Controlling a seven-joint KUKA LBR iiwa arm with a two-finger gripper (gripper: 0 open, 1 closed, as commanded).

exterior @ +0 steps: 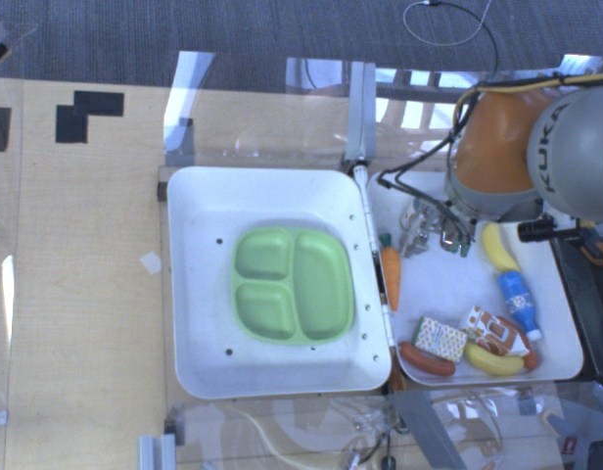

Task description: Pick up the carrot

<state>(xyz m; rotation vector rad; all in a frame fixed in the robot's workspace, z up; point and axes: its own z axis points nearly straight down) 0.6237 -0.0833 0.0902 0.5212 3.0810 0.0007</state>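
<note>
Gripper (pixel 434 231) hangs over the right bin (pixel 568 360), just right of the carrot (pixel 390 276); whether anything sits between its tips cannot be told. Carrot lies along that bin's left wall. Counted: one carrot, two bananas (pixel 497 246), one blue bottle (pixel 518 303), one sausage (pixel 428 359).

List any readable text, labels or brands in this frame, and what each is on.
"KU": large dark letters on the grey arm casing at the right; the rest of the word is cut off by the frame edge.
Blue bottle: has a label, too small to read.
Patterned box and orange-and-white box: printed faces, too blurred to read.
Nothing readable on the carrot, the green plate or the bins.
</note>
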